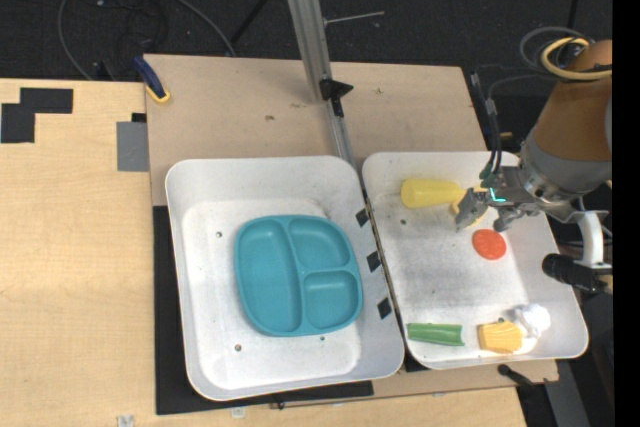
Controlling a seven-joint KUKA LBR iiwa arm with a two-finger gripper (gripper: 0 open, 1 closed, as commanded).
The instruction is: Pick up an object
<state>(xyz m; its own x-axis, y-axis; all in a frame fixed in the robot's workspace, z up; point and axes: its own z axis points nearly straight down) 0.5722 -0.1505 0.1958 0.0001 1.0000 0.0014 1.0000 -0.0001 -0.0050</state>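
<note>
My gripper hangs over the back part of the right bin. Its fingers look spread apart with nothing between them. A yellow object lies just to its left. A red-orange round piece sits just below the fingertips on the bin floor. Near the bin's front edge lie a green stick-shaped piece, a yellow corn-like piece and a small white object.
The left bin holds a teal divided tray. A metal post rises behind the two bins. The arm's grey body with its orange band fills the right side above the right bin.
</note>
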